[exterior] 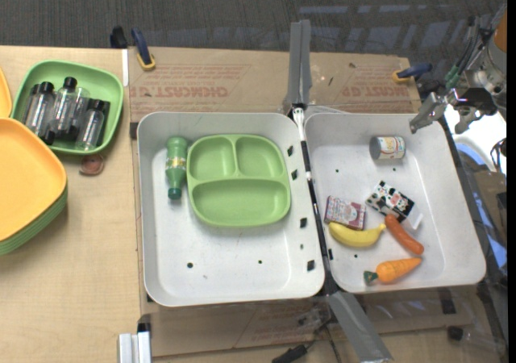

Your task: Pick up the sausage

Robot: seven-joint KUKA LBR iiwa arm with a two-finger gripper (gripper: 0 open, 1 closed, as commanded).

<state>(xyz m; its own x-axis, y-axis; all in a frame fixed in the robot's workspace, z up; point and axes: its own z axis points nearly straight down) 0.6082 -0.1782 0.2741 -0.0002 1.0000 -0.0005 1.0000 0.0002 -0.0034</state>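
Sausage [404, 235] lying untouched near right bin's [463, 192] front right corner; end effector [439, 110] above back right corner, grip state indeterminate; pickup outstanding

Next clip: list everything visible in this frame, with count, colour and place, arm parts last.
sausage: 1, orange-red, right bin, between banana and black-and-white packet
carrot: 1, orange with green top, right bin, near front edge
banana: 1, yellow, right bin, below pink box
pink box: 1, pink, right bin, left side
black-and-white packet: 1, right bin, middle
can: 1, pale with yellow label, right bin, back
divided plate: 1, green, left bin
bottle: 1, green, left bin, left of plate
green tray: 1, on bench at left, holding dark-capped vials
orange plates: stack, far left
white bins: 2, side by side
gripper: 1, grey, above right bin's back right corner
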